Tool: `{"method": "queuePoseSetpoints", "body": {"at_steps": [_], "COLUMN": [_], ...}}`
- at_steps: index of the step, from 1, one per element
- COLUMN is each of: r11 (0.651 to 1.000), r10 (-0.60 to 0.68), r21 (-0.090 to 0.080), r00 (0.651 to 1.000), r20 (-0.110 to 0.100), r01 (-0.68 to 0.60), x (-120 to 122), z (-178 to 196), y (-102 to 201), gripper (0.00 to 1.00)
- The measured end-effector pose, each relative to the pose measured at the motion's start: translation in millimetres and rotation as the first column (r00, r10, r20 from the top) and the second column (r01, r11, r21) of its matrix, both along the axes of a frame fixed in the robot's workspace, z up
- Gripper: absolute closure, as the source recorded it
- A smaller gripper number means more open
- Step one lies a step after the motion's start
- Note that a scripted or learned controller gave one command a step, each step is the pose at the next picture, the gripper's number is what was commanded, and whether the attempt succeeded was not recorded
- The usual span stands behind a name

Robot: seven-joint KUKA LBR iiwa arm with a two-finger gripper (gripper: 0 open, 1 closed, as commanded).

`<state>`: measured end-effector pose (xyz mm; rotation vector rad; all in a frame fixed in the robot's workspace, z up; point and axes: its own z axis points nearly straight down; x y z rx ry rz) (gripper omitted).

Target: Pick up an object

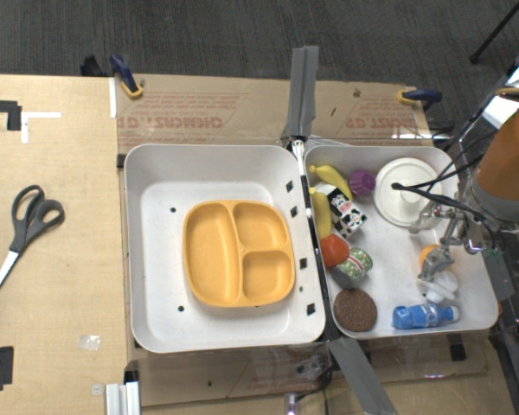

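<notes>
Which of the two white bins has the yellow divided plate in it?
The left bin holds the yellow divided plate; the right bin holds small items instead, such as a banana.

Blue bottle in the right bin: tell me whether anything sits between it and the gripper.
The gripper hangs over the right bin, just above the blue bottle in the camera view. A small clear, crumpled-looking item lies between them, close to the bottle's upper side. Nothing else visible stands in that gap.
</notes>
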<state>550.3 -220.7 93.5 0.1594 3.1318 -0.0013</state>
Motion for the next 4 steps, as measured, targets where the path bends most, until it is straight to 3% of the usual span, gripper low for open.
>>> {"method": "queuePoseSetpoints", "body": {"at_steps": [1,2,3,4], "r11": [1.000,1.000,0.997,0.997], "r10": [-0.021,0.000,-0.074,-0.071], "r21": [-0.006,0.000,0.000,-0.001], "r00": [0.999,1.000,0.997,0.997], "r20": [0.030,0.001,0.001,0.007], "r01": [0.021,0.000,0.074,0.071], "x": [-61,-42,3,5], "z": [7,1,1,11], "y": [1,0,0,1], "gripper": [0.00,0.00,0.00,1.00]}}
